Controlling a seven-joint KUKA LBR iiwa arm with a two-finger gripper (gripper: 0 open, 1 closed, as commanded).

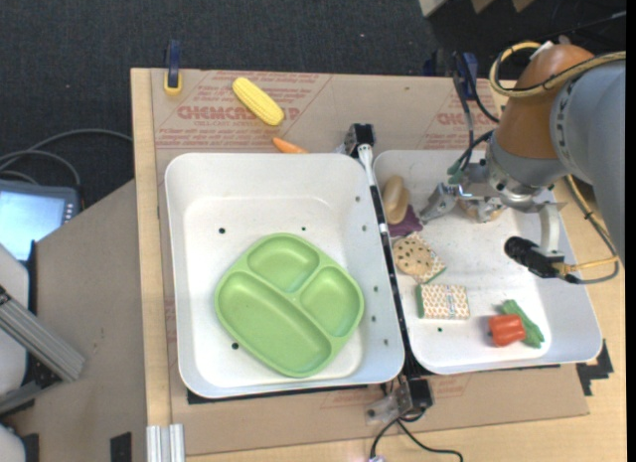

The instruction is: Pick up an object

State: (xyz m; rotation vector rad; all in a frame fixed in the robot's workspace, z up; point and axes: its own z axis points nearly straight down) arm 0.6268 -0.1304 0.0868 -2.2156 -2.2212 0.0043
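The right bin (475,343) holds several toy foods. A tan rounded piece (396,193) lies against its left wall, with a small purple piece (406,218) just below it. Further down are a speckled cookie (417,257), a patterned square block (443,302), and a red pepper (506,329) with a green leafy piece (528,323) beside it. My gripper (467,200) hangs low over the upper part of this bin, to the right of the tan piece and apart from it. Nothing shows in its grasp.
The left bin (199,202) holds a green divided plate (288,301). On the bench behind the bins lie a yellow corn cob (257,100) and an orange carrot (288,146). A black cable connector (530,254) hangs off the arm over the right bin.
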